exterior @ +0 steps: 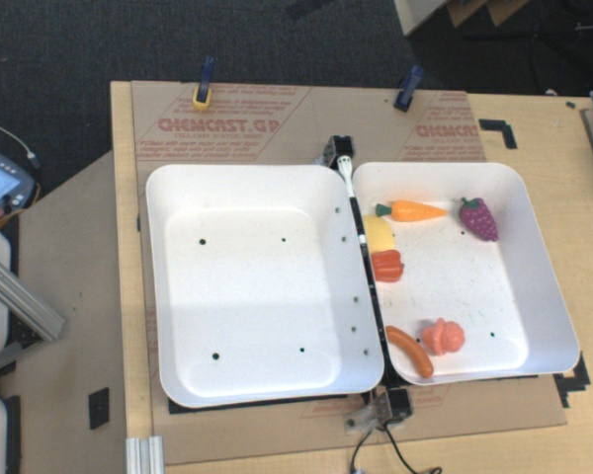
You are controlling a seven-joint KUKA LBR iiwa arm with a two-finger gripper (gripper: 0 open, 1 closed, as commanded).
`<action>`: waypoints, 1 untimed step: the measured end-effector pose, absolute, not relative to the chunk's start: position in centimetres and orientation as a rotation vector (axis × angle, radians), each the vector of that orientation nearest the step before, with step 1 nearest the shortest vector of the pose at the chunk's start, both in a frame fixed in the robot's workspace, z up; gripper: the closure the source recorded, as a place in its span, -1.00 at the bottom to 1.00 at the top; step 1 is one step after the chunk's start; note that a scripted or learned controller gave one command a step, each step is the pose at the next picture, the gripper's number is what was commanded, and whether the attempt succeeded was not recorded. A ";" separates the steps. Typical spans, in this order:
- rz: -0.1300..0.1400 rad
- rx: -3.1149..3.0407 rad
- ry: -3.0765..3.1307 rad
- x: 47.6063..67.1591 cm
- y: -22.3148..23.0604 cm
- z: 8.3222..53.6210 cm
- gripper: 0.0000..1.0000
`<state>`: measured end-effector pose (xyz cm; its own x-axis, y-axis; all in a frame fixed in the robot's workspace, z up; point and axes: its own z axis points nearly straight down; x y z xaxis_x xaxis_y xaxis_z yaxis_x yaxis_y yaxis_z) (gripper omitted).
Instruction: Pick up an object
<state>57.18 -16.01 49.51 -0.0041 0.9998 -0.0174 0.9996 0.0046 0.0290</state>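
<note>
On the bench, two shallow bins sit side by side: the left bin [247, 284] at nine o'clock, the right bin [514, 265] at three o'clock, where every candidate object lies. Largest is the carrot [415, 209] at the bin's eleven o'clock, then the sausage [410, 351] at seven o'clock, touching the pink toy [443, 337]. The yellow piece [378, 232] and red pepper [386, 265] crowd the left wall at nine o'clock, touching each other. The purple grapes [479, 218] sit alone at one o'clock. Whether the gripper is apart or together I cannot tell. Likely risks: fingers striking the wall near the pepper, or nudging paired neighbours instead of closing on one.
</note>
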 end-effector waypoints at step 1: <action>0.014 2.190 2.200 57.3 -16.0 50.6 1.00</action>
<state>57.25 -16.00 50.56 -0.0044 0.9998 -0.0201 0.9994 0.0051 0.0330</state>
